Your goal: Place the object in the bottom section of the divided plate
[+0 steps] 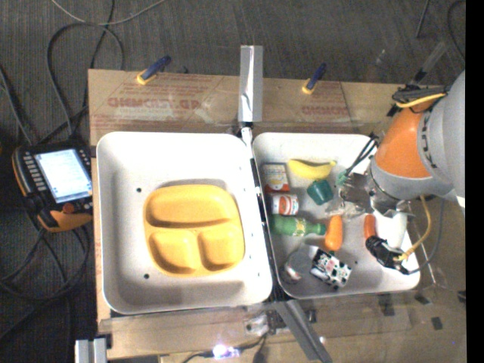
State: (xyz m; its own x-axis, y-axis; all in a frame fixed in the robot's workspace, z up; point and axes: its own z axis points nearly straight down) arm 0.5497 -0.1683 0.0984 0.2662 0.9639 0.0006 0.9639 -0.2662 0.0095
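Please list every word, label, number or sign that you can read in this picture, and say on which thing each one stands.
No text here can be read with certainty.
Cardboard sheet behind the bins: red printed lettering, too blurred to read.
Handheld screen left of the left bin: lit display, its content too small.
Red-labelled can in the right bin: label unreadable.
Small packet near the banana: print unreadable.
Green bottle: label unreadable.

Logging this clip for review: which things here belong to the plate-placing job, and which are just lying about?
Part of the job:
- yellow divided plate in the left bin
- gripper over the right bin
- toy food there, any possibly the object: banana, carrot, green bottle, teal cup

Lying about:
- tablet left of the bench
- blue clamps
- floor cables
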